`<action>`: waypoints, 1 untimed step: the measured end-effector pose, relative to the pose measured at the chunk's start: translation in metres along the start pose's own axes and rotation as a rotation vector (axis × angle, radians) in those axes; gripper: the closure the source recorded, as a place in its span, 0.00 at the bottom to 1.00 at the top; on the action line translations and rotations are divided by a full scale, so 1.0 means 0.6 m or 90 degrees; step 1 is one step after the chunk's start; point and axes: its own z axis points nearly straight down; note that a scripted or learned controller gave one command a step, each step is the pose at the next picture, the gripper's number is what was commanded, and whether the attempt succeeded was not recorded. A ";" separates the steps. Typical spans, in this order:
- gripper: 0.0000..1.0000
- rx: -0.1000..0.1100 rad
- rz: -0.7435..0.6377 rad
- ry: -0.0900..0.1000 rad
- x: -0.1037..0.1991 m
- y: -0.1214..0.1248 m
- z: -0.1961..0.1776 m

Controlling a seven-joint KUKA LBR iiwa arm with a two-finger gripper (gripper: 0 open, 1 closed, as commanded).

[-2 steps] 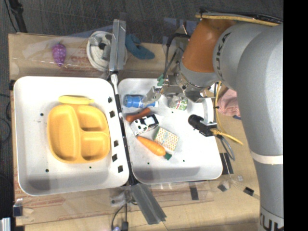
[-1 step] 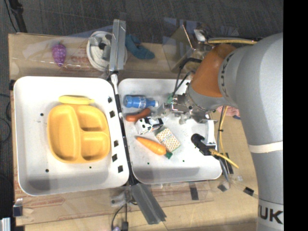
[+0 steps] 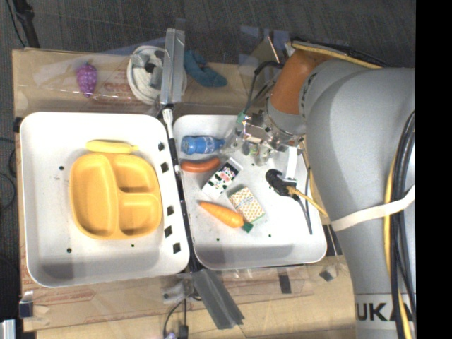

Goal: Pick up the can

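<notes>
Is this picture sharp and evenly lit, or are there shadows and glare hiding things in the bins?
In the camera view, light is soft and fairly even; the right bin looks bright, nearly washed out. The arm throws a shadow around the gripper. The blue can is slightly blurry, its label unreadable. The yellow tray shows mild sheen.

yellow tray (image 3: 116, 193) in left bin (image 3: 35, 189), carrot (image 3: 222, 215), sausage (image 3: 200, 165)
</notes>
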 end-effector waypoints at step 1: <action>0.00 -0.005 -0.051 0.000 0.059 -0.117 -0.001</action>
